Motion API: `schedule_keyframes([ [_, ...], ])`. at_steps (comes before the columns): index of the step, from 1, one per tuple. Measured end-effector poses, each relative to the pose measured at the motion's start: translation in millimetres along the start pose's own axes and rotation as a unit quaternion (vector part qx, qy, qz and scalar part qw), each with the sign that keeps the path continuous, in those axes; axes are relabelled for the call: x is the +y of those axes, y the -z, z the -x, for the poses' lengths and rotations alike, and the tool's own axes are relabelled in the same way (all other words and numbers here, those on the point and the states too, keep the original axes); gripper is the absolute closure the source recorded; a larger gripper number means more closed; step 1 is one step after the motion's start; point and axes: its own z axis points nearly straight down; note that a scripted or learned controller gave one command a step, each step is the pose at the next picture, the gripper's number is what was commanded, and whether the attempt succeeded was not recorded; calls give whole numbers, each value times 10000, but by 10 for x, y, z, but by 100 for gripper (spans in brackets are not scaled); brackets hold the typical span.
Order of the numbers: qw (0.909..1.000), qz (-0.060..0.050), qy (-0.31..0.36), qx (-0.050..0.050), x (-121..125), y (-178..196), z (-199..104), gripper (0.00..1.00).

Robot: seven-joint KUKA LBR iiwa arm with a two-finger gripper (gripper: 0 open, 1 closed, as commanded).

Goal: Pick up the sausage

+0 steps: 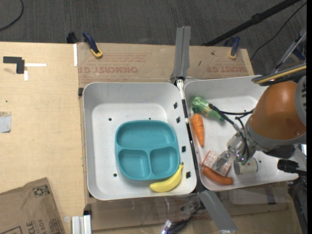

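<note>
The pincer (228, 163) is seen low in the right bin (222, 89), reached in from the right under the orange wrist band. Whether it is spread or closed cannot be told, and nothing can be made out in its hold. Just below it, toward the bin's near edge, the sausage (217, 176) lies flat, apparently untouched. A small red-and-white packet (211, 158) sits just to the left of the pincer, and the carrot (197, 128) lies farther up and to the left, with a green item (201, 104) beyond it. Well to the left, in the other bin, a teal tray (146, 150) and a banana (167, 181) are found.

The step in hand is judged to be the approach: the pincer is close to the sausage but not yet around it. A short shift toward the near edge is called for, with alignment across the sausage's narrow width, before closing and lifting. The packet should be kept out of the grasp.
</note>
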Motion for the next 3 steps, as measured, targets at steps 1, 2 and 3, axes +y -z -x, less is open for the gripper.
schedule_keyframes([
  [1,9823,20,1873,16,37,-10,-28,0],
  [2,9824,45,1866,12,64,111,-25,100],
  [3,9824,37,1867,29,56,94,-32,0],
])
